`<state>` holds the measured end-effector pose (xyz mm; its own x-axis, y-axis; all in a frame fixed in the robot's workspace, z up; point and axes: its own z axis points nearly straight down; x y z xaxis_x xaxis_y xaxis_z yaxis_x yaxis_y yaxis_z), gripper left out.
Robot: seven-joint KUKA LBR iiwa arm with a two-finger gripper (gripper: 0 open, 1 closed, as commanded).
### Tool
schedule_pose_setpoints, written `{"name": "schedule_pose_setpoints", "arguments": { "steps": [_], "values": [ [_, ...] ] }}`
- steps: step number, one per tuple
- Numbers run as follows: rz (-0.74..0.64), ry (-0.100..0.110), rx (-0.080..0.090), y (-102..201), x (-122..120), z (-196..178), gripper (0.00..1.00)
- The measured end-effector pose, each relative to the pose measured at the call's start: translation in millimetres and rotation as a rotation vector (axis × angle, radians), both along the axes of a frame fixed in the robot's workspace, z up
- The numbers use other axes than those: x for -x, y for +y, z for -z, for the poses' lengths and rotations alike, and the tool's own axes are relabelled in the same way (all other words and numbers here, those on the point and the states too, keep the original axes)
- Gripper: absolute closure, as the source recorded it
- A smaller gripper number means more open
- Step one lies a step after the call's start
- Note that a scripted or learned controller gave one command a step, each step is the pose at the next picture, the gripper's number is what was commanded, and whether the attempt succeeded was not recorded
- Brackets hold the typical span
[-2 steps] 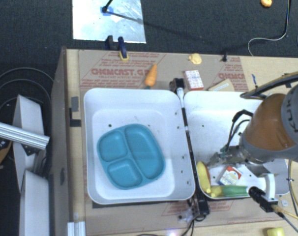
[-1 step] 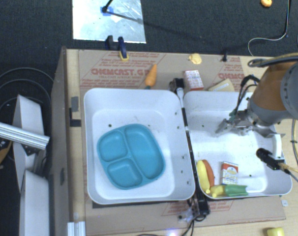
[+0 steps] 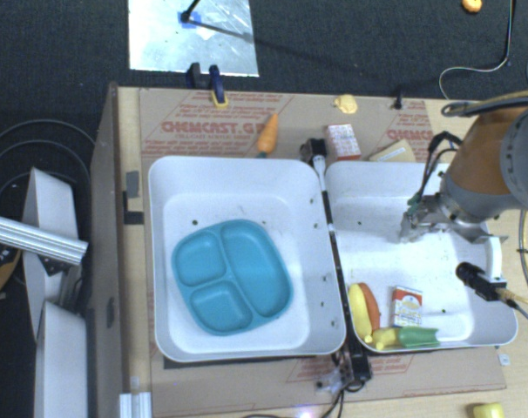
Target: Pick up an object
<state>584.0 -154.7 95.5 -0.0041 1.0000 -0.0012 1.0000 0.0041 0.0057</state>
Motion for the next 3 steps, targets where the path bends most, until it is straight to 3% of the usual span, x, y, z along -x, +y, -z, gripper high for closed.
{"name": "schedule_pose_setpoints", "arguments": {
  "steps": [1,2,3],
  "values": [
    [-0.002,-0.003,0.0,0,-1,-11,1.0],
    [-0.002,-0.002,0.0,0,-1,-10,0.0],
    [0.005,0.01,-0.003,16,40,13,0.0]
  ]
}}
